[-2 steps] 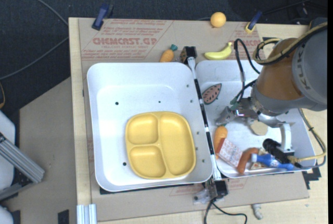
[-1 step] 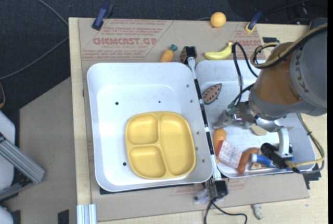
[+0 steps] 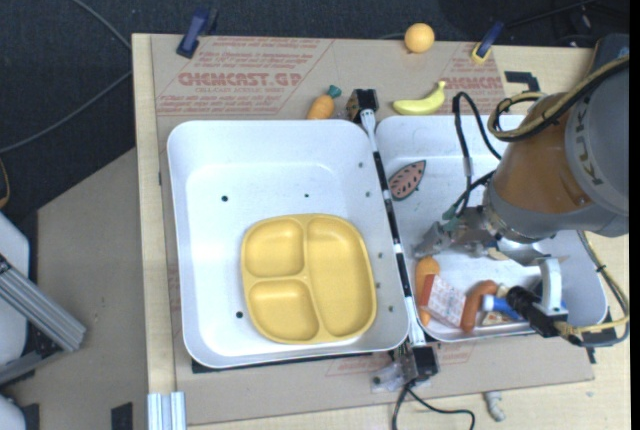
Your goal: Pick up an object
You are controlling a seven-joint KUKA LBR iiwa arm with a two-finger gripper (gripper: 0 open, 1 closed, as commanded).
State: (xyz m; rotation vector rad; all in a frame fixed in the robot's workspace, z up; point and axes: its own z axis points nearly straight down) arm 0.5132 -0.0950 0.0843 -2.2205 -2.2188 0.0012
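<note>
My gripper is low over the middle of the right bin, under the grey and orange arm. Just in front of it, at the bin's near left, lie an orange sausage-shaped piece, a white and red packet and a red hot dog with a small blue item beside it. A brown leaf-shaped piece lies apart at the bin's far left. Nothing shows between the fingers.
The left bin holds a yellow divided plate. Behind the bins on the cardboard lie a banana, a small carrot and an orange ball. Blue clamps grip the board's far edge.
</note>
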